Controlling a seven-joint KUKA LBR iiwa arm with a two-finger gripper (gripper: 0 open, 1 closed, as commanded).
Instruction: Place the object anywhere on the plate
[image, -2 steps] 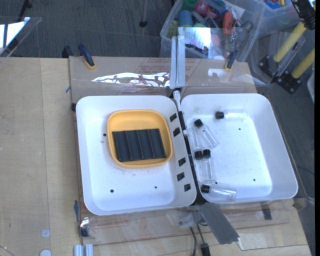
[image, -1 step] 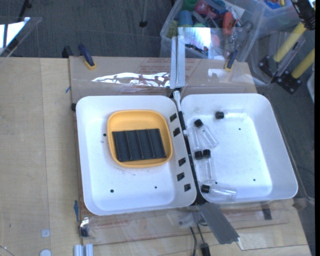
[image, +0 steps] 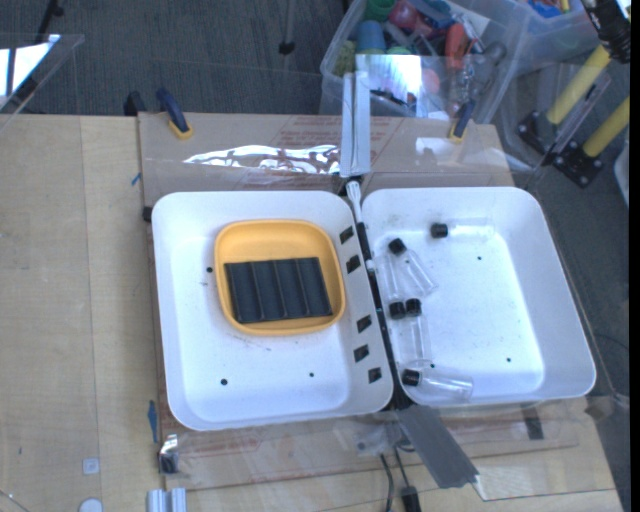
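Note:
A yellow plate (image: 279, 240) with rounded corners lies in the left white bin (image: 200, 370). A black ribbed rack (image: 277, 289) rests flat on the plate and covers most of its floor. Several clear vials with black caps lie loose in the right white bin (image: 500, 310). One vial (image: 464, 231) is near that bin's far wall. Another vial (image: 410, 268) lies slanted close to the divider. A pair of capped vials (image: 404, 309) sits just below it. A last vial (image: 438, 381) lies along the front wall.
Small black tabs (image: 362, 322) run down the ridge between the two bins. A brown board (image: 250, 150) with blue clamps lies behind the bins. A clear crate of clutter (image: 440, 50) stands at the back right. Bare wooden bench (image: 70, 300) extends to the left.

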